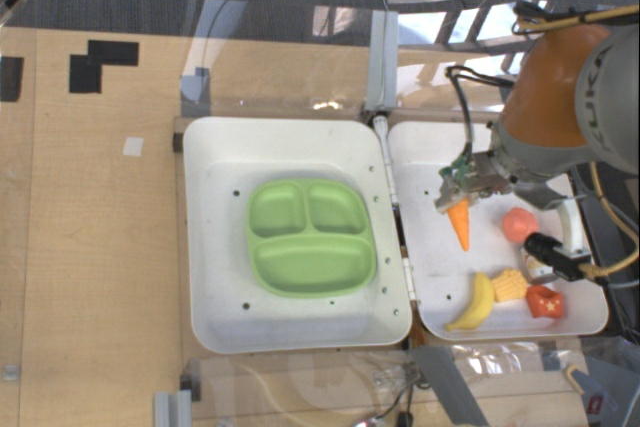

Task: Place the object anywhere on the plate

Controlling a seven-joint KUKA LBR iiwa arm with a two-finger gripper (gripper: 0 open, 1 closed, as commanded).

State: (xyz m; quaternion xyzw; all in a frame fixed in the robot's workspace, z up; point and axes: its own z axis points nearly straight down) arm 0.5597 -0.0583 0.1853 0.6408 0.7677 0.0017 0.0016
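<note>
In the right bin, near its middle, the gripper appears closed on the green top of the carrot, which points toward the near edge. The green plate sits mid left bin. No legible writing.

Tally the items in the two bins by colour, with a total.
Green: 1, the plate in the left bin
Orange: 1, the carrot in the right bin, by the gripper
Yellow: 2, the banana and the corn
Pink: 1, the round fruit
Red: 1, the tomato-like piece
Total: 6
</note>
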